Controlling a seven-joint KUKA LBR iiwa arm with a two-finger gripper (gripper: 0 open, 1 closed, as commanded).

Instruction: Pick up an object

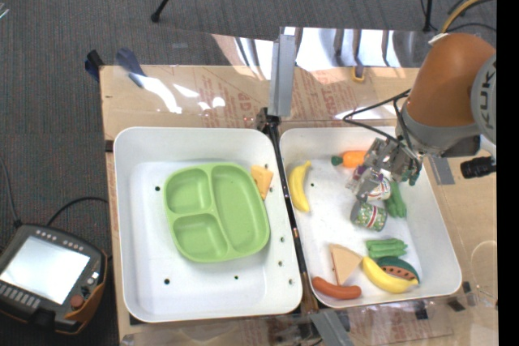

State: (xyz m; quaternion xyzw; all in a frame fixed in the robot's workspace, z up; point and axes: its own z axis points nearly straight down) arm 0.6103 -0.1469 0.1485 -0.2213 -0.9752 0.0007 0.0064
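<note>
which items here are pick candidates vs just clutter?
Pick candidates, right bin: can under the gripper, carrot, two bananas, cheese wedge, sausage, green beans.

Lying about: green divided plate, left bin, teach pendant.

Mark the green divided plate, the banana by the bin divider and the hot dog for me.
green divided plate [217, 211]: camera view, on the ridge between its compartments.
banana [300, 185]: camera view, middle of its curved body, left side of the right bin.
hot dog [336, 288]: camera view, middle of its length, near the right bin's front edge.
</note>
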